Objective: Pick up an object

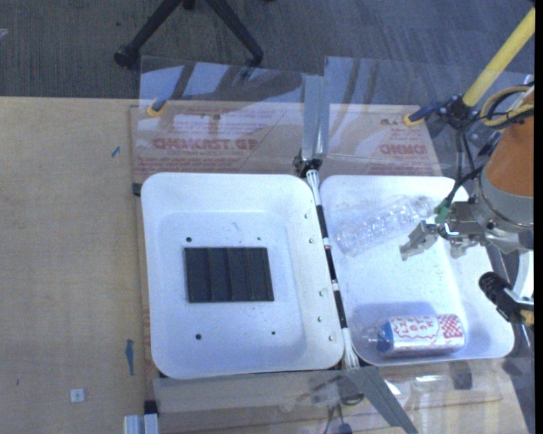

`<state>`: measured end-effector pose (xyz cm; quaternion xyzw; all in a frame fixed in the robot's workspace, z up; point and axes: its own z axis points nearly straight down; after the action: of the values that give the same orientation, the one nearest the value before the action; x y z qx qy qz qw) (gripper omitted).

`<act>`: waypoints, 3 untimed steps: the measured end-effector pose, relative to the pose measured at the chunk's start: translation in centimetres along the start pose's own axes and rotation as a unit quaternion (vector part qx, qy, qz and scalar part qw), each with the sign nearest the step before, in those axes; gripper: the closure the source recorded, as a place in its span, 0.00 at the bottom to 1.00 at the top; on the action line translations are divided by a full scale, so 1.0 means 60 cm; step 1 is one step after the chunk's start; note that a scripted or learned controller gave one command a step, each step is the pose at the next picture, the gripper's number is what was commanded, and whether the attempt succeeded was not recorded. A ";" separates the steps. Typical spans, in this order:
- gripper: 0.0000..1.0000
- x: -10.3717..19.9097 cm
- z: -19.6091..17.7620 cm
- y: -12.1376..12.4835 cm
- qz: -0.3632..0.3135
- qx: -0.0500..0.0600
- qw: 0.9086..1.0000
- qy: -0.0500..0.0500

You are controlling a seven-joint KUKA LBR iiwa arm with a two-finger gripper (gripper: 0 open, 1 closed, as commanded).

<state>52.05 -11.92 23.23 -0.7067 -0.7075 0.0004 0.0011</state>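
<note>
While the clear plastic bottle [377,225] lay at about eleven o'clock in the right bin [488,339], the gripper [422,239] hovered beside its three o'clock end, fingers apart and empty. A clean grasp probably meant centering across the bottle's body, avoiding the red-and-white tube [420,332] at six o'clock.

I see two shallow white bins side by side on my wooden bench [59,254]. The left bin [161,203] bears a dark ribbed panel [229,274] at its middle. Clear upright panes [221,119] with red lettering stand behind both bins. A black stand base [191,25] rests on the grey floor beyond. A yellow pole [505,55] slants at upper right.
</note>
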 end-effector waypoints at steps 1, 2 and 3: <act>0.00 -0.143 0.075 -0.069 -0.080 -0.001 0.997 0.000; 0.00 -0.138 0.077 -0.049 -0.115 -0.003 0.993 -0.002; 0.00 -0.035 0.240 -0.063 -0.141 -0.006 0.990 -0.003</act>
<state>48.23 -14.03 8.84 -0.5997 -0.8002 -0.0021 -0.0047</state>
